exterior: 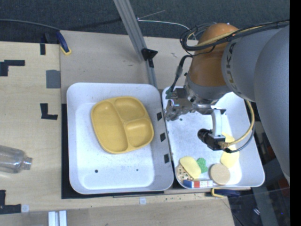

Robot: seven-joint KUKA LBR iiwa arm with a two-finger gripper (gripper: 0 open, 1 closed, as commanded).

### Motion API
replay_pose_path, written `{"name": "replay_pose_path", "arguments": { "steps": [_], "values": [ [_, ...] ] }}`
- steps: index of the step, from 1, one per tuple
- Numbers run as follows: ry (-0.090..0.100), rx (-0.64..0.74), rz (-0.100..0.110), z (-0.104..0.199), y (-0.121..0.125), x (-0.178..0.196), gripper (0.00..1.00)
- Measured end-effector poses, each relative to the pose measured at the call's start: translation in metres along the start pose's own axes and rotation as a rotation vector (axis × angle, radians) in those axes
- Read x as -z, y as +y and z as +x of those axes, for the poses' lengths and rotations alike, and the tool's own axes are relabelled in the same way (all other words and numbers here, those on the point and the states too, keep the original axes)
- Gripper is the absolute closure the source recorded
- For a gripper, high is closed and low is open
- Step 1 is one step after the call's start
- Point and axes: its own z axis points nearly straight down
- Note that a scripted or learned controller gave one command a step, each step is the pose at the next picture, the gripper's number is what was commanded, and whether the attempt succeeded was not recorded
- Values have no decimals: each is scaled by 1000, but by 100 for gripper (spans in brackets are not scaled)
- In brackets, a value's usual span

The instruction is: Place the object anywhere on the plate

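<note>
Objects cluster low in the right bin [251,173]: a yellow piece [189,165], a green piece [201,164] and a tan disc [219,173]. The plate [122,124] sits centre-left. The gripper [175,108] hangs at the bin's upper left; its grip cannot be told. It should drop squarely over one piece, clear of neighbours.

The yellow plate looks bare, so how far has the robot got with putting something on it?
Nothing looks done: the plate in the left bin carries nothing. The gripper hangs over the right bin's upper left corner. The toys lie at that bin's near edge. Picking one and placing it remain.
</note>
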Motion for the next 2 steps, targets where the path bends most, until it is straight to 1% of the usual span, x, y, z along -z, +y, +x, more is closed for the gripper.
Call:
{"name": "replay_pose_path", "arguments": {
  "steps": [1,2],
  "values": [
    [1,1,1,-11,-26,-25,100],
    [4,9,-14,52,11,62,100]
  ]
}}
